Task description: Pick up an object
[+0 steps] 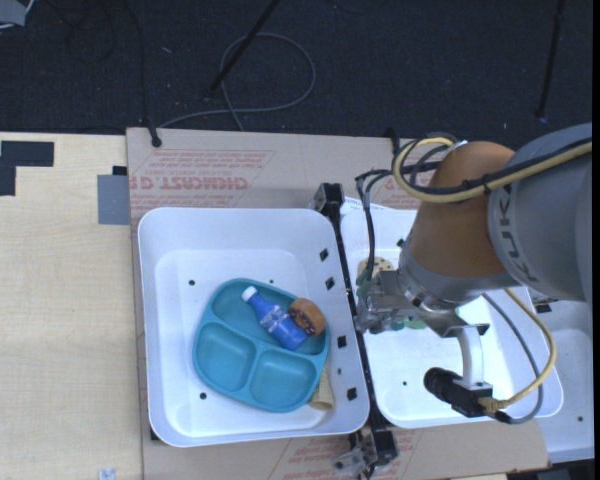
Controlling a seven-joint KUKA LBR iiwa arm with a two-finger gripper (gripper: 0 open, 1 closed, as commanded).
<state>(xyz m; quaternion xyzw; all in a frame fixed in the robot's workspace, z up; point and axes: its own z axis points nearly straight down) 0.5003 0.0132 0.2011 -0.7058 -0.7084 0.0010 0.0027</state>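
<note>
A blue divided plate (230, 363) lies in the left bin (170, 268). On it rest a small blue bottle (273, 318) with a white cap and a round brown item (308, 316) beside it. My gripper (378, 313) hangs low over the left side of the right bin (420, 408), close to the divider between the bins. The wrist and orange band cover it from above. A bit of green (412, 320) peeks out under the wrist, and a small pale item (380, 265) lies just behind the gripper. What these two are is unclear.
A tan scrap (323, 396) sticks out from under the plate's right edge. Black clamps (330, 200) run along the divider between the bins. Cables loop around the arm, and a black cylinder (458, 390) hangs over the right bin's front.
</note>
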